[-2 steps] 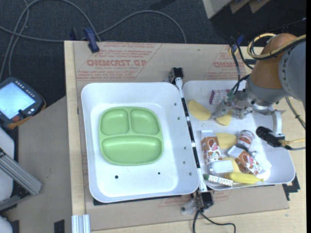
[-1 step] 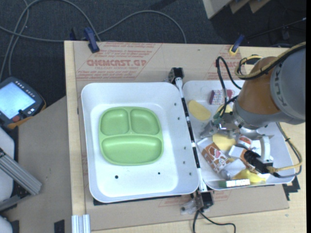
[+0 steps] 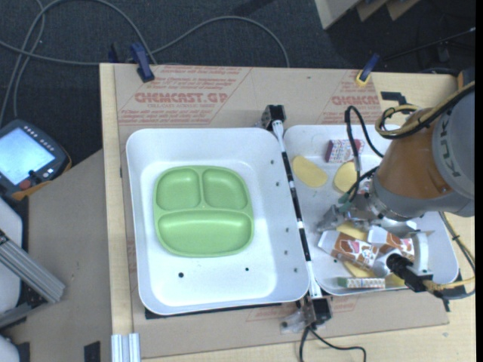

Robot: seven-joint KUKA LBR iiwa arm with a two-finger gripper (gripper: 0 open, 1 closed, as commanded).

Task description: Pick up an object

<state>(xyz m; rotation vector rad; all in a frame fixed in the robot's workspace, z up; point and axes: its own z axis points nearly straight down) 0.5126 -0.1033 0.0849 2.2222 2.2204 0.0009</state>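
Camera view: claw (image 3: 355, 216) state cannot be told; snack packet (image 3: 356, 249) looks light, crinkly, slippery; best pinched across its narrow width.

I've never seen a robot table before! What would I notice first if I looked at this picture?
Probably the bright green divided plate, sitting alone in the middle of the left white bin. Next, the big grey and orange robot arm reaching in from the right, leaning over the right bin, where snack packets and yellow pieces lie jumbled together.
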